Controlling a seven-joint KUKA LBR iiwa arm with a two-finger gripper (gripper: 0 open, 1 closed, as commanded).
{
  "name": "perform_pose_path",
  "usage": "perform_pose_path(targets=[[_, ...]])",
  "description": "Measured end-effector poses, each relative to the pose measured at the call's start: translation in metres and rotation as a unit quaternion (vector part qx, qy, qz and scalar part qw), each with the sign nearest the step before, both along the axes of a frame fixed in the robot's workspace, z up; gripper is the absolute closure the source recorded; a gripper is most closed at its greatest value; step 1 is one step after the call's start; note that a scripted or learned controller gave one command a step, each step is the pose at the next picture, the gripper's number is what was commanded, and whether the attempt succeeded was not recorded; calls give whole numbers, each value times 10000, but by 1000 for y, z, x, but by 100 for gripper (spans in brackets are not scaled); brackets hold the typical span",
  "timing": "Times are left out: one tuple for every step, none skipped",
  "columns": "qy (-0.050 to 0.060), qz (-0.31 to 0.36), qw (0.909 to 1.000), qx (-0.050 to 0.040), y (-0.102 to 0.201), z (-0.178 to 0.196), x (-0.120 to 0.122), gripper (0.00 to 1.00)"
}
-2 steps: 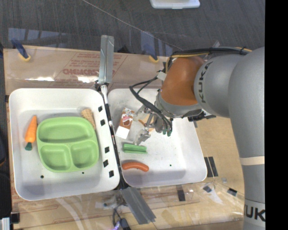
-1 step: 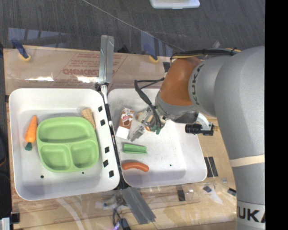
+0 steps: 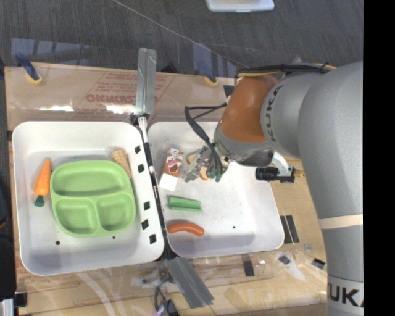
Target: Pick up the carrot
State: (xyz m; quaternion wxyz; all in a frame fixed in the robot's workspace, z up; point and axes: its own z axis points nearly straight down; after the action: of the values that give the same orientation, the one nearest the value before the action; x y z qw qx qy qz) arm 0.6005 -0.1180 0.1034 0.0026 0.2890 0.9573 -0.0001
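The carrot [image 3: 42, 180] lies by the left bin's [image 3: 24, 247] left wall, beside a green tray [image 3: 92, 197]; fingers' [image 3: 208, 165] state unclear.

Dark grey carpet [image 3: 74, 18] ran across the far side of the scene, and a pale rectangular object [image 3: 239, 5] sat at the far edge, cut off by the frame. The bench top [image 3: 80, 92] showed as brown board under a clear, shiny sheet, with red printed lettering [image 3: 111, 97] on the far left and glare streaking across it. Blue and yellow clamps [image 3: 28, 69] gripped the far left corner. Two white bins [image 3: 24, 185] lay side by side, a grey bar [image 3: 145, 80] standing between them. Black tape marks [image 3: 289, 228] dotted the near right.
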Motion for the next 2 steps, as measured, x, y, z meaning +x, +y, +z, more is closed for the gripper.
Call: perform_pose_path(targets=[[-1,-1639,9865,15,45,91,-6,100],[17,-947,9955,9,93,104,3,100]])
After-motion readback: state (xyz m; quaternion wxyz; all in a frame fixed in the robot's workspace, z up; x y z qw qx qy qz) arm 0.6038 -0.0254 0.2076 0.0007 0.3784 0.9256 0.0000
